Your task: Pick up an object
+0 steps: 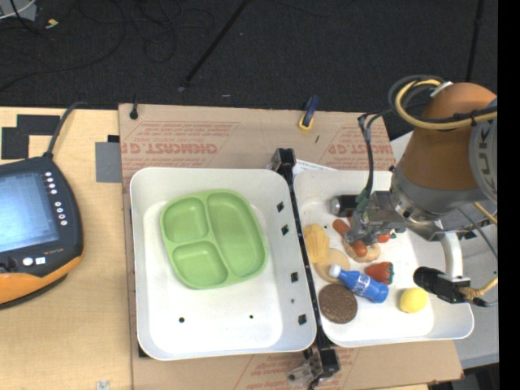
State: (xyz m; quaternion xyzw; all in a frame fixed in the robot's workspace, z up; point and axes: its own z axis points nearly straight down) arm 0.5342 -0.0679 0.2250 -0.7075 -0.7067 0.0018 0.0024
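Two white bins (154,218); one green tray (214,239); one blue bottle (363,284); end effector (367,232) grip unclear.

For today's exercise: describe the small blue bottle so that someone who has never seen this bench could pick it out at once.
Start at the right white bin, the one the arm reaches into. Near its front edge, the blue bottle lies on its side, white cap pointing left, between a round brown disc and a yellow ball. It is the bin's one blue thing.

Right bin (455,325) crowded – bottle (362,284), lemon (413,300), brown disc (337,304); far corner free.
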